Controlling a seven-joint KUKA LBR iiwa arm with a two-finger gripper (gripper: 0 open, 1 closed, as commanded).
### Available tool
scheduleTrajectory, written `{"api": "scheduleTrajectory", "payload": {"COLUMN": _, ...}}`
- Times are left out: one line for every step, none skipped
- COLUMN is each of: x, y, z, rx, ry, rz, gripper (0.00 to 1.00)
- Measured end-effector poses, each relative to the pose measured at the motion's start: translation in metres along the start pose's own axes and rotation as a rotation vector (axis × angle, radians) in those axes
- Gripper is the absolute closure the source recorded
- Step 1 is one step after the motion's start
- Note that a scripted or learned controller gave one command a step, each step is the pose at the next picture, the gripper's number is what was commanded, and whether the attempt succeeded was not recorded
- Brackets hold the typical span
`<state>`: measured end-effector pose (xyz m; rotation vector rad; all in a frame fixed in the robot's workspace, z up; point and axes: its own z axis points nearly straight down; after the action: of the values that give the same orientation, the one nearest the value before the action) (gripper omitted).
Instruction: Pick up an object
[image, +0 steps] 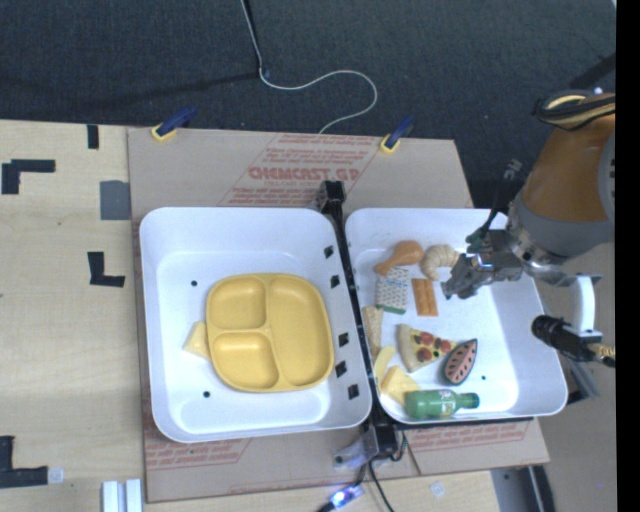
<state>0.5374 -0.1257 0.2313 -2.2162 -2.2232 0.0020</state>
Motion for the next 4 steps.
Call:
{"api": "scheduleTrajectory", "payload": {"x": 0.046, "y": -0.016, "z": -0.005, "rx": 0.0, "ry": 0.001, "rz": -0.002, "gripper": 1.0}}
{"api": "scheduleTrajectory", "payload": {"x": 0.099, "y": -0.034, "z": -0.007, "rx": 0.001, "ry": 0.001, "rz": -0.003, "gripper": 1.0}}
{"api": "scheduleTrajectory", "payload": {"x": 0.134, "y": -0.048, "z": 0.017, "rx": 0.003, "ry": -0.001, "rz": 0.0, "gripper": 1.0}}
{"api": "scheduleTrajectory", "payload": {"x": 0.135, "y": -0.035, "z": 0.002, "rx": 0.0, "ry": -0.001, "rz": 0.002, "gripper": 1.0}}
